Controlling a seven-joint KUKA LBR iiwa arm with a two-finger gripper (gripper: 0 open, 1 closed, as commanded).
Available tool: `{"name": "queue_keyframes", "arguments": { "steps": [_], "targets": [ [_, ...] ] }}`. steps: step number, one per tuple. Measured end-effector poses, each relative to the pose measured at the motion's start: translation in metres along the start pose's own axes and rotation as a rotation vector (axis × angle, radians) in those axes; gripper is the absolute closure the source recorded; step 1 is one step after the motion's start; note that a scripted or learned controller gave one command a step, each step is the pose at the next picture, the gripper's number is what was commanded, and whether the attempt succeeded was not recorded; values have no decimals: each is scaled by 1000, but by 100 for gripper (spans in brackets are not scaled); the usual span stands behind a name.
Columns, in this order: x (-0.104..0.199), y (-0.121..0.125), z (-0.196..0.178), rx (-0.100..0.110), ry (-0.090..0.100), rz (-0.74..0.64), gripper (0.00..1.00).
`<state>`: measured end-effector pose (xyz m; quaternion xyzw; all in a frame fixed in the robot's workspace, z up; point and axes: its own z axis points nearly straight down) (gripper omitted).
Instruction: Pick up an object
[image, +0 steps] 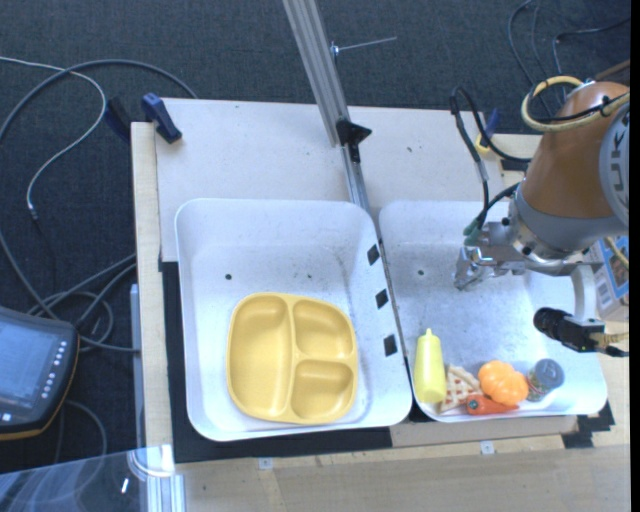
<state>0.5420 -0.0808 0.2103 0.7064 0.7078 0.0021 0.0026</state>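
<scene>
My gripper (468, 272) hangs over the upper middle of the right bin (480, 325), with nothing under it but bare bin floor. Along that bin's near edge lie a yellow squeeze bottle (430, 367), a checked waffle-like piece (461, 385), a small red item (478, 405), an orange pumpkin-shaped toy (502, 382) and a grey round object (546, 376). These all lie well below the gripper in the view, apart from it. Nothing shows in the gripper.
The left bin (270, 245) holds a yellow divided plate (293, 356). A metal pole (335, 90) slants down to the divider between the bins. A black fixture (566, 329) juts over the right bin's right side. Cables trail at the left and top right.
</scene>
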Motion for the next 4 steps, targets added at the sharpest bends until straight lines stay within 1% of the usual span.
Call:
{"name": "queue_keyframes", "arguments": {
  "steps": [1,2,4],
  "targets": [
    [0,0,8,9,1,1,100],
    [51,20,-8,3,3,-5,100],
    [150,60,4,4,3,-5,100]
  ]
}}
